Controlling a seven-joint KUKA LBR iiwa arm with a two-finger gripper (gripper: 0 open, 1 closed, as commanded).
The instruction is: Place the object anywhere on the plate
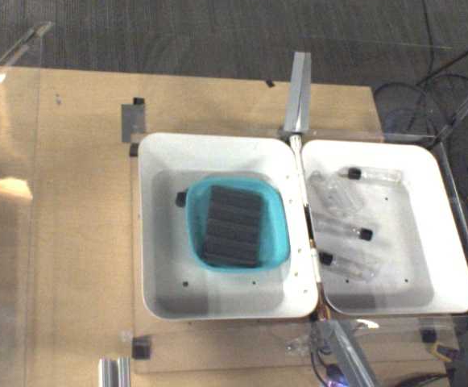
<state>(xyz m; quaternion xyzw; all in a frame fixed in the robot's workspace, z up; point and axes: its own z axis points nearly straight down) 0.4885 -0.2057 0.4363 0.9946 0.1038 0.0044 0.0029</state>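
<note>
A dark ribbed block [234,228] is found lying flat on the teal plate [276,216], which is set at the centre of the left white bin [149,240], left of mid-frame. Three clear tubes [342,230] with black caps (loosely scattered, apart from one another) are noted in the right white bin [453,240]. The state of the end effector cannot be told.

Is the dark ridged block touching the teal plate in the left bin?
Touching. The camera view shows the dark ridged block lying flat inside the teal plate, teal rim visible all around it, no gap beneath.
</note>
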